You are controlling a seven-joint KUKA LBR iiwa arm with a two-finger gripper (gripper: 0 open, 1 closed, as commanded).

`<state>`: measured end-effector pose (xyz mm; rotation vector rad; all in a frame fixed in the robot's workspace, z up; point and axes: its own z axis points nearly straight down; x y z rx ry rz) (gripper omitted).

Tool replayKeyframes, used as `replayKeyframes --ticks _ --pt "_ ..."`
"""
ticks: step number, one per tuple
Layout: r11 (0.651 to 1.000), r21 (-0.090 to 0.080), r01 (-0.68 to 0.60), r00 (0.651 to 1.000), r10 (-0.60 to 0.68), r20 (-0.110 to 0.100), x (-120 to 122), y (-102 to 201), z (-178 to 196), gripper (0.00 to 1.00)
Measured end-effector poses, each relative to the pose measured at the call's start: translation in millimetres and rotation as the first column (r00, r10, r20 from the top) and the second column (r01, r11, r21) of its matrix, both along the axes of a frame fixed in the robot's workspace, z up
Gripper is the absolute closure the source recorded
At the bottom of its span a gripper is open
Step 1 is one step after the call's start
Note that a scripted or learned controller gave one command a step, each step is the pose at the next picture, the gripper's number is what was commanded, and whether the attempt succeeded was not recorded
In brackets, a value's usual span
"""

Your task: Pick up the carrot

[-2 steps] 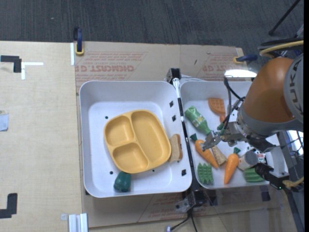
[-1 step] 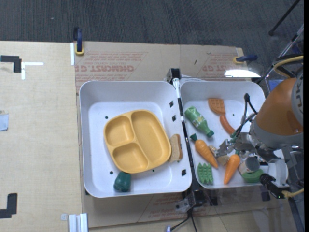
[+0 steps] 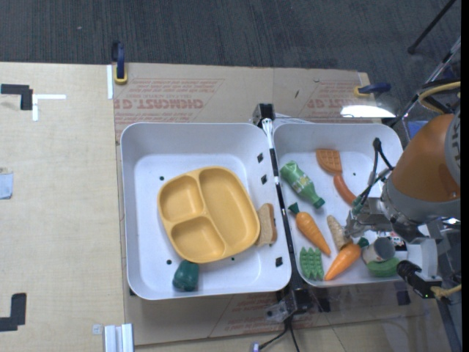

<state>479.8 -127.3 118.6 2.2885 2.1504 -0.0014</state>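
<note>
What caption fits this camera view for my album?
Arm over right bin of toy food, two carrots inside; yellow plate left.

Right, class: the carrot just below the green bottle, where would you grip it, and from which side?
Grip the carrot across its thick middle, coming down from above. It lies flat and slanted, leafy end toward the green bottle, so close across its width. A beige piece crowds its right side near the tip, so stay up the body.

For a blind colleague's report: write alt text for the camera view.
A grey arm's end effector hovers in the right bin over two carrots, a green bottle and other toy food. The left bin holds a yellow divided plate.
</note>
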Motion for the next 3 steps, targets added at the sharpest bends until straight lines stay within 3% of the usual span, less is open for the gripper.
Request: replayKeyframes --ticks 1,2,3 --pt "1.0 0.001 0.001 1.0 -0.001 -0.001 0 0 0 0.0" --pt "0.994 0.002 -0.113 0.994 0.113 -0.002 -2 32 -27 0.0" --pt "0.994 0.001 -0.111 0.994 0.111 0.0 0 30 -19 1.0"
